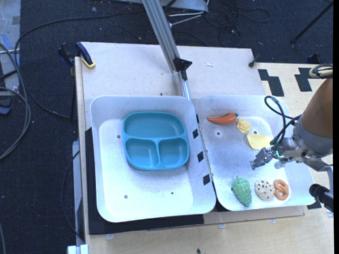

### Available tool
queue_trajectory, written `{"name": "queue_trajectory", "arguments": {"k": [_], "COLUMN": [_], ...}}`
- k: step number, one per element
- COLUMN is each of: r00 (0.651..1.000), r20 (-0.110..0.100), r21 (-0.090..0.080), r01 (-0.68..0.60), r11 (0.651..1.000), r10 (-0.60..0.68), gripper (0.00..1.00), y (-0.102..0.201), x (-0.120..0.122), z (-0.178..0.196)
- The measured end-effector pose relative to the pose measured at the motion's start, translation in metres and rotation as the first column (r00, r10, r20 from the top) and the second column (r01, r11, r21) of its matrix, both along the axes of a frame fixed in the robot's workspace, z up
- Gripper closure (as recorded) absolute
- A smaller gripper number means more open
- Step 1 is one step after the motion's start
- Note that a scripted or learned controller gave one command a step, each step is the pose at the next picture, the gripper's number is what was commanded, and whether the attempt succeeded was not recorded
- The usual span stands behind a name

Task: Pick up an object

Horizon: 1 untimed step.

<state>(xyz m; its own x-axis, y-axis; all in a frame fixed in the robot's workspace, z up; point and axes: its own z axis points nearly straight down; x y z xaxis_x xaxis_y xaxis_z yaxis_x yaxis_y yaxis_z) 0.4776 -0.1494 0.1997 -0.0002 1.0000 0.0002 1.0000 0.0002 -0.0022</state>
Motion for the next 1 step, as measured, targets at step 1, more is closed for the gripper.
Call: {"name": "queue_trajectory", "arguments": {"k": [1], "r00": [1.0], "r20": [0.001], "r21": [0.0], "r01": [0.0], "r11": [1.0], "r10": [0.0], "gripper": [0.0], "y": [0.0], "x": [0.0002], "z": [0.0002]}}
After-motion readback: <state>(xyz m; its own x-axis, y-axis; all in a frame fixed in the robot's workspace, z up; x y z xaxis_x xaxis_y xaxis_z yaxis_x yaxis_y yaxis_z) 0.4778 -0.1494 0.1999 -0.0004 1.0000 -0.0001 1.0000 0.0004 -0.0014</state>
